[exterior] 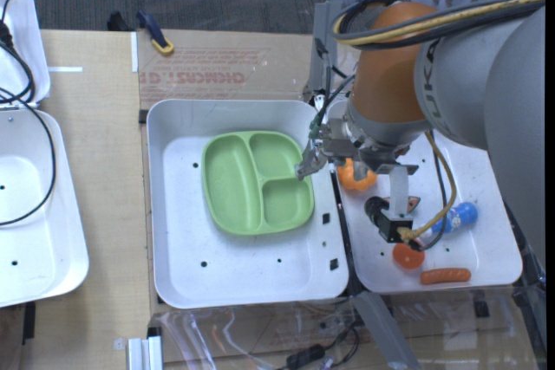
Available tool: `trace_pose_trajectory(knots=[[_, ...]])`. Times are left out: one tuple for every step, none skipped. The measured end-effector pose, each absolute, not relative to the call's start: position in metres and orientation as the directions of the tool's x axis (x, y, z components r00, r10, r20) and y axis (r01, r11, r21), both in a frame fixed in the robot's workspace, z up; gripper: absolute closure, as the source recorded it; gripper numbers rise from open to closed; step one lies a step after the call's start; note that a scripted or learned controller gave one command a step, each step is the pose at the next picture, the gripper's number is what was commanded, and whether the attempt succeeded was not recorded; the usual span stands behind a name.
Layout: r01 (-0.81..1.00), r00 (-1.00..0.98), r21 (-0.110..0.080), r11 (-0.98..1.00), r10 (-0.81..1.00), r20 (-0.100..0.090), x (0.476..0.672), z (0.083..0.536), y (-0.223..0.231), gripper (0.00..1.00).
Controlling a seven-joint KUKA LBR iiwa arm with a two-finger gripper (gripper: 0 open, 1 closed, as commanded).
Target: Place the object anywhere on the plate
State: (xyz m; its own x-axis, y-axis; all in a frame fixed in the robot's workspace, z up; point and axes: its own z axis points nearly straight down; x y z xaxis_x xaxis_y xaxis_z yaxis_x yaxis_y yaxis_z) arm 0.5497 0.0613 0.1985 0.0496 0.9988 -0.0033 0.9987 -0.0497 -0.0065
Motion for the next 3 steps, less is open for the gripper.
trace_pose_trajectory(knots=[[0.988, 0.153, -0.005, -0.153, 0.988, -0.002, 0.5466, 0.1901, 0.0849, 0.00], [0.987, 0.158, -0.008, -0.158, 0.987, -0.004, 0.5471, 0.1980, 0.0822, 1.00], [0.987, 0.158, -0.008, -0.159, 0.987, -0.005, 0.5471, 0.1980, 0.0823, 0.00]])
